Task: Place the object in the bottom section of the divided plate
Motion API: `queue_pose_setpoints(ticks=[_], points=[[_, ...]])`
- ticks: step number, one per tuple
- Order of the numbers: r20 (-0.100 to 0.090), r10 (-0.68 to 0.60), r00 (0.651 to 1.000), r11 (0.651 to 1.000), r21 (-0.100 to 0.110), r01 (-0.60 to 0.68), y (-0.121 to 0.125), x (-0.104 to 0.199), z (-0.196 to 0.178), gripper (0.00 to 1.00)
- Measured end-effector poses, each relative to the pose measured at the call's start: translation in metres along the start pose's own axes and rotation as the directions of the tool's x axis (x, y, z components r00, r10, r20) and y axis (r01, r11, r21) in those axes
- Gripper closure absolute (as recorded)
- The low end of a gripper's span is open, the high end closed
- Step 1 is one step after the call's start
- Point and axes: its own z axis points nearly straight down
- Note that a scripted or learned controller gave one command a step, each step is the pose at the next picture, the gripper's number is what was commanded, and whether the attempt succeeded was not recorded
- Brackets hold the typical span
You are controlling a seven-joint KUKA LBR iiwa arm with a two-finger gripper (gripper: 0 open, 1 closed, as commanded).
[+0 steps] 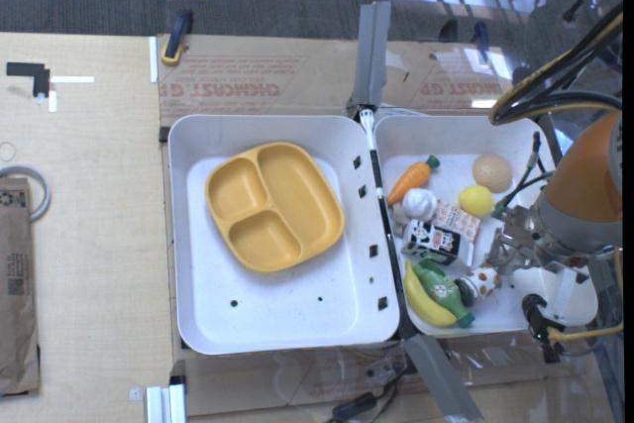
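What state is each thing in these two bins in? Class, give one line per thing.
divided plate: lying flat in the left bin, sections bare.
carrot: lying tilted in the right bin.
lemon: resting below the egg.
egg: resting near the bin's top.
banana: lying at the bin's lower edge.
pincer: low over the right bin; grip unclear.
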Motion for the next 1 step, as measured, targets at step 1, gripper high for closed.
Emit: queue_pose_setpoints(ticks=[1], points=[[0.002, -0.105, 0.994, 0.994, 0.0, 0.105, 0.0245, 0.0298, -0.0888, 1.0]])
